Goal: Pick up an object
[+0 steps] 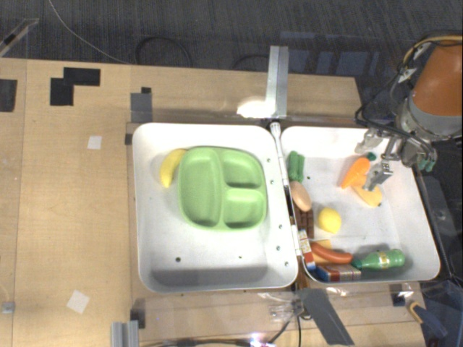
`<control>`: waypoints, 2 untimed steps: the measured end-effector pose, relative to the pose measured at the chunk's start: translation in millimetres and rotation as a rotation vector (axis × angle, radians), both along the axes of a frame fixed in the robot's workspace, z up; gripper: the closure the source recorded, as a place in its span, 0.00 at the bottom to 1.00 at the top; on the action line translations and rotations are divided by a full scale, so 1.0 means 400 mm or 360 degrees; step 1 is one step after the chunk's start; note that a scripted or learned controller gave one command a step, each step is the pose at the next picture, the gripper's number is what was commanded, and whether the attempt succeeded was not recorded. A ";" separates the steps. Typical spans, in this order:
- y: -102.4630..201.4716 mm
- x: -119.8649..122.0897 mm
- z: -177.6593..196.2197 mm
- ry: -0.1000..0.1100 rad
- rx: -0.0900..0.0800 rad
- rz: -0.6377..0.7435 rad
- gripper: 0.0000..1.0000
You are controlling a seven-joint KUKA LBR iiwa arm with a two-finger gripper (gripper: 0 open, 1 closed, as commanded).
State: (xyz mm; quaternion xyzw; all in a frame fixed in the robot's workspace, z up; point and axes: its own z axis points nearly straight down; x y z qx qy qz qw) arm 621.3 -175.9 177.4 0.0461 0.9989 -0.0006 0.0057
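Arm (438,85) cut by right edge

The pale wooden bench (65,215) carries two shallow white bins side by side toward its right edge: the left bin (155,259) and the right bin (416,223), their inner rims touching.

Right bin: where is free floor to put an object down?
In the right bin, bare floor lies between the lemon, the orange carrot and the green bottle, toward the right wall. The left wall and the near-left corner are crowded. The gripper hangs beside the carrot.
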 end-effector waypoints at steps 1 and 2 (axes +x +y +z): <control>0.046 0.053 -0.218 -0.0008 -0.0003 0.0174 0.00; 0.180 0.008 -0.221 -0.0002 0.0004 0.0076 0.00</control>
